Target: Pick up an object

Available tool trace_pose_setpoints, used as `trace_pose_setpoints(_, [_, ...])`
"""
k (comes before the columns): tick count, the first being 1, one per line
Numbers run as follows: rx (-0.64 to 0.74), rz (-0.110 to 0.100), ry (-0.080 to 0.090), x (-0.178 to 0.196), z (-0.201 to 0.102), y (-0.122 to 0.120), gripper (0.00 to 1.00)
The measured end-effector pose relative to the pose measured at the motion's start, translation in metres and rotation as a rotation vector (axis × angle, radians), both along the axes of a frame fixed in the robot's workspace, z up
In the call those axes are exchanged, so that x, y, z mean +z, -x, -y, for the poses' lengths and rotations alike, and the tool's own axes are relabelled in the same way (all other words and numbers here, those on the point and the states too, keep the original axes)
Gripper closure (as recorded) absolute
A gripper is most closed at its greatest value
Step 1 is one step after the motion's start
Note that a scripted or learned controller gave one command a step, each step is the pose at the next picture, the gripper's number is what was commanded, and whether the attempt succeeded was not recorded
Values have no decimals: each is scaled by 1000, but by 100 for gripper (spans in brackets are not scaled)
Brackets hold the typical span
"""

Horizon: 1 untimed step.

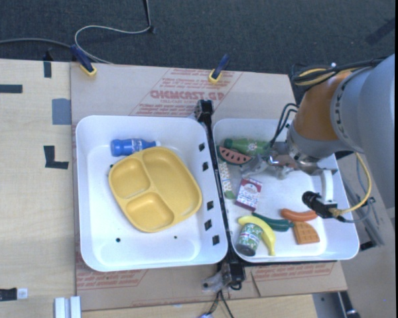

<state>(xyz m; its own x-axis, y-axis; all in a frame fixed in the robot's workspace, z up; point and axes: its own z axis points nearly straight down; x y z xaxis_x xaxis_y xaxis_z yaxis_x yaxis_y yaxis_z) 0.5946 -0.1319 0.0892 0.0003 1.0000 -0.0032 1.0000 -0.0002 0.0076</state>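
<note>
My gripper (pixel 279 162) hangs low in the upper middle of the right bin (pixel 341 244), beneath the grey arm with its orange band. A green bottle (pixel 243 145) and a watermelon slice toy (pixel 233 156) lie just to its left. Below and to its left is a small red box (pixel 249 193). Along the bin's front lie a green pepper (pixel 274 222), an orange sausage (pixel 298 214), a waffle piece (pixel 306 234), a banana (pixel 266 235) and a green can (pixel 248 238). I see nothing held by the gripper.
The left bin (pixel 93 244) holds a yellow divided plate (pixel 156 187) and a blue bottle (pixel 131 146) at its back. A black clip divider (pixel 209 171) joins the two bins. Black cabling (pixel 322 204) hangs off the arm over the right bin.
</note>
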Motion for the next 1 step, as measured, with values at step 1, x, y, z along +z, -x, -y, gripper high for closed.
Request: trace_pose_setpoints(1, [-2, 8, 4, 1, -34, 10, 0])
